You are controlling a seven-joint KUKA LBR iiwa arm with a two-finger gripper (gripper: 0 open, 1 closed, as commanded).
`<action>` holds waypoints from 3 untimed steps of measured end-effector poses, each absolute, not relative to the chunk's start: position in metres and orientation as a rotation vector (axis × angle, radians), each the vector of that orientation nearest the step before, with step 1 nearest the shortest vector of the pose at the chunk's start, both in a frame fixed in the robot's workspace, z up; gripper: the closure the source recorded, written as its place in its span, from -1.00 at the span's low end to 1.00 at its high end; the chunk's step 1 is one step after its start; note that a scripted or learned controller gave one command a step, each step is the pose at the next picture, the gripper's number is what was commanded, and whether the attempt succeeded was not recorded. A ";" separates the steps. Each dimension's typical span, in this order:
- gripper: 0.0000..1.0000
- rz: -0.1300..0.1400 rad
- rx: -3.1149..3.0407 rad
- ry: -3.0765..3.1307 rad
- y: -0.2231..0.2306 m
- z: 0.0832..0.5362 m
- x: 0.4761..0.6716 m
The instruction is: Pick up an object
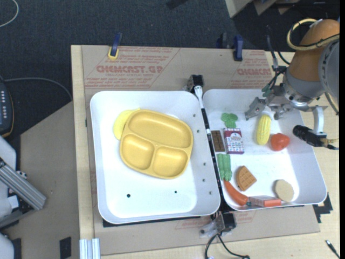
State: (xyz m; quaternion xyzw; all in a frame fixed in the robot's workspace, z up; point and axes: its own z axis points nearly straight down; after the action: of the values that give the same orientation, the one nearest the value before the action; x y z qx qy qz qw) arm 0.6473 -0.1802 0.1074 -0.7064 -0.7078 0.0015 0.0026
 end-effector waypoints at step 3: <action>1.00 -0.007 -2.225 -2.229 -0.171 0.157 0.653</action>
State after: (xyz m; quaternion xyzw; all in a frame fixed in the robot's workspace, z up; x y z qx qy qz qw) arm 0.6529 -0.1709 0.1571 -0.7064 -0.7078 -0.0022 -0.0039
